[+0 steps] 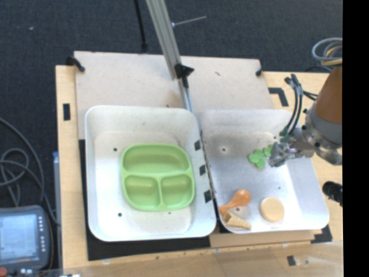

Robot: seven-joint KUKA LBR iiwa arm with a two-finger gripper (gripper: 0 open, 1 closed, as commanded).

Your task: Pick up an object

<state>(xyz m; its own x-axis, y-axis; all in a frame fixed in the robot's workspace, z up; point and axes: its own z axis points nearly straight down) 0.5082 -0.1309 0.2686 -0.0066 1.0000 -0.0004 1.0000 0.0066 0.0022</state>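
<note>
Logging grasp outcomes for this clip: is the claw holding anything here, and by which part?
Cannot be told. The claw sits right against a small green object in the right bin, but the contact point is too small and blurred to confirm a hold.

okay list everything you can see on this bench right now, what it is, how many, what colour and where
bins: two, white, side by side on the bench
divided plate: one, light green, three compartments, middle of the left bin
small green object: one, green, upper middle of the right bin, right beside the tool
spoon-like piece: one, orange, near front left of the right bin
cone-like piece: one, tan, front edge of the right bin, just below the orange piece
round disc: one, pale tan, front of the right bin
arm: one, grey with orange band, reaching in from the right
tool: one, dark, over the right bin
</note>
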